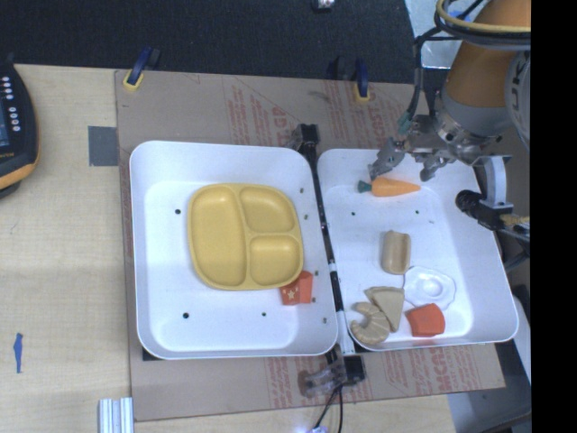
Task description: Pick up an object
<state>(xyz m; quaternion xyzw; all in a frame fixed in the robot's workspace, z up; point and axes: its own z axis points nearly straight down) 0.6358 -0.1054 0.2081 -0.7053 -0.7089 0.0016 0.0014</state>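
End effector (407, 159) sits low over the far end of the right bin (487, 269), metal fingers spread wide with nothing between them, straddling the space just above the carrot (396, 187); reads as lined up for a grab on that piece, not yet closed. Carrot is a toy, smooth orange plastic, tapered, green stub at its left end, lying flat on the bin floor near the far wall. Nearer in the same bin: a tan rounded bread-like piece (395, 252), a tan wedge and curled piece (377, 314) piled at the near left corner, a clear glossy lid-like piece (429, 288), a red-orange block (425, 319). Left bin (153, 242) holds a yellow divided plate (244, 235), matte plastic, three compartments, with a small red block (297, 289) touching its near right edge. Both bins are shallow white moulded plastic, set on brown cardboard clamped to the worktop (54, 242).
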